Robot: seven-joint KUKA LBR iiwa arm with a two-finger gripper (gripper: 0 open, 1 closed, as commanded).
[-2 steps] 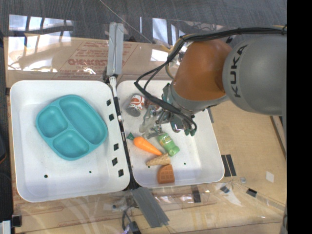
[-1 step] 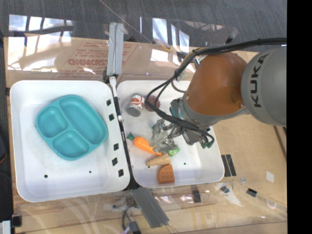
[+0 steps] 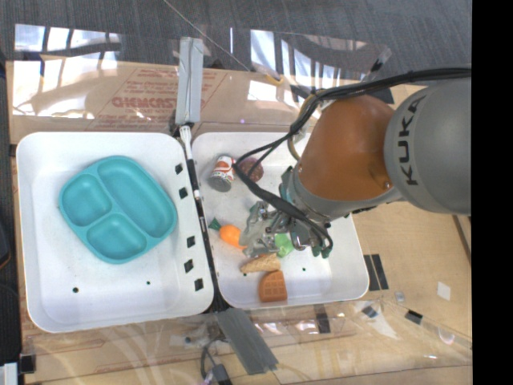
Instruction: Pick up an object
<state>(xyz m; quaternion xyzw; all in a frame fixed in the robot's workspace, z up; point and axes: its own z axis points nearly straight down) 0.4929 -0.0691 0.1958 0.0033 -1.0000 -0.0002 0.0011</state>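
The right bin (image 3: pixel 341 283) holds a small can (image 3: pixel 222 172) lying near its far left corner, a dark round item (image 3: pixel 250 168) beside it, an orange piece (image 3: pixel 230 234), a tan bread-like piece (image 3: pixel 261 263) and a brown waffle (image 3: pixel 272 286) near the front wall. A green item (image 3: pixel 284 243) lies under the wrist. My gripper (image 3: pixel 260 229) hangs low over the middle of this bin, just right of the orange piece and above the tan piece. The arm's orange band (image 3: pixel 345 155) covers the bin's right half.
The left bin (image 3: pixel 48 295) carries a teal divided plate (image 3: pixel 118 207). A metal divider strip (image 3: pixel 187 87) runs back between the bins. Cardboard (image 3: pixel 120 95) lies behind them and black cables (image 3: pixel 353 91) loop over the arm.
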